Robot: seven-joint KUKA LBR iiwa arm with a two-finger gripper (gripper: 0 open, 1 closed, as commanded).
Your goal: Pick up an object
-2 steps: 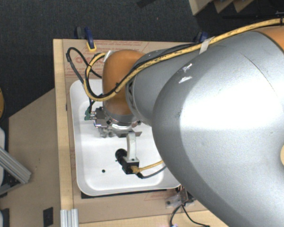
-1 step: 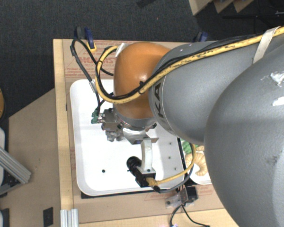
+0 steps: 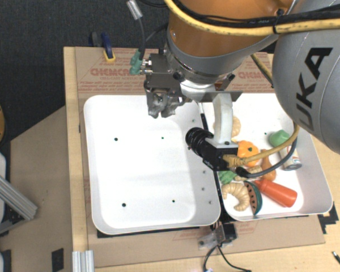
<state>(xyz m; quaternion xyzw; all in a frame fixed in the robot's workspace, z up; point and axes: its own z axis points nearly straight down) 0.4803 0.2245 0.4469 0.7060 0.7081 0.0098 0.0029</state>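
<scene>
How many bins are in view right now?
2. The left bin sits mid-bench; the right bin lies beside it, partly hidden under the arm.

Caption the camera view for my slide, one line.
Gripper hovers over the left bin's far edge; toy food crowds the right bin.

The claw (image 3: 160,105) hangs over the far end of the shallow white left-hand bin (image 3: 102,152). From the claw toward the near rim, and to its view-left, the bin floor lies open and gives free passage. To the claw's view-right, the adjoining shallow white right-hand bin (image 3: 313,174) is crowded. An orange-red plastic carrot (image 3: 279,192), a tan toy croissant (image 3: 236,191), a toy watermelon slice (image 3: 255,202) and a green rounded piece (image 3: 279,137) lie close together there.
</scene>
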